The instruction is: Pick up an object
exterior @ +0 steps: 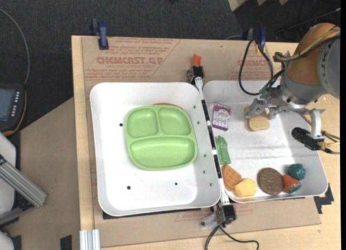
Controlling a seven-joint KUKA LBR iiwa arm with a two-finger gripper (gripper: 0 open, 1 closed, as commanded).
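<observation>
**Hand low over a tan piece in the right bin**

Camera view: A brown board table [146, 59] with red print carries two shallow white bins side by side on dark carpet. The left bin [108, 189] holds a green divided plate [160, 138] near its middle. In the right bin [319, 181], a small purple-and-white packet [220, 117] lies at about 10 o'clock, with a green wrapper [223, 150] just below it along the left wall. Toward 6 o'clock sit an orange waffle-like piece [231, 175], a yellow block [245, 188], a round brown disc [270, 181] and a red-and-green toy [293, 177]. The arm [313, 59] reaches in from 3 o'clock. Its hand [259, 110] is down at about 12 o'clock in the right bin, right over a tan bread-like piece [259, 124] that rests on the bin floor. How far the hand is open, and whether it grips the piece, cannot be told.
</observation>
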